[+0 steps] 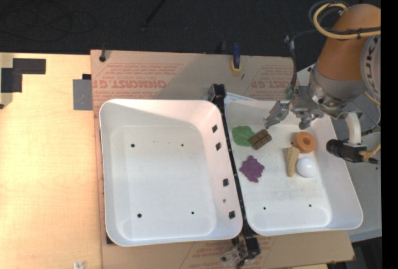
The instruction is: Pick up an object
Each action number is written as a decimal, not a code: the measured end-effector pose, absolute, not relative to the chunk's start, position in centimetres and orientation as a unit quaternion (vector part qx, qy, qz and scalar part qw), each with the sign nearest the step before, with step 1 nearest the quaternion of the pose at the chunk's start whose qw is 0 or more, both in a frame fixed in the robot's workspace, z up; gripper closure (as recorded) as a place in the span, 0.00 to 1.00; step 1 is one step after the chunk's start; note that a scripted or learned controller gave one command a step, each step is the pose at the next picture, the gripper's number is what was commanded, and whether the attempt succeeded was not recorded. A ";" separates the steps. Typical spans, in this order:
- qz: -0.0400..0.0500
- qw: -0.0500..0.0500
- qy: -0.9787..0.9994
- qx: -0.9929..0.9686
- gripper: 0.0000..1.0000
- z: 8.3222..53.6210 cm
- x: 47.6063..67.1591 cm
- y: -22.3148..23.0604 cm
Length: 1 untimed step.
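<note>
My gripper [290, 121] hangs over the far part of the right bin [339, 215], open, with nothing between its fingers. Its left finger [274, 117] points down-left toward a small brown block [260, 138] that lies beside a green piece [242, 135]. Just below the gripper rests an orange round piece [305, 141]. A tan cone [291, 161] and a white ball [306, 166] lie together in front of that. A purple grape bunch [252, 168] sits near the bin's left wall.
The left bin [115, 137] adjoins the right one along a black divider [225, 156]. A black part of the arm [348, 150] reaches over the right bin's right rim. Cardboard lies under both bins.
</note>
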<state>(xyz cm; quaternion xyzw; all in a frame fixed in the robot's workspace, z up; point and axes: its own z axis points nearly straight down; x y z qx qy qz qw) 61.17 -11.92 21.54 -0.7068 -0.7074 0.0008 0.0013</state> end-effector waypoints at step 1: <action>-0.004 -0.004 -0.709 -0.706 0.00 45.5 59.6 -7.5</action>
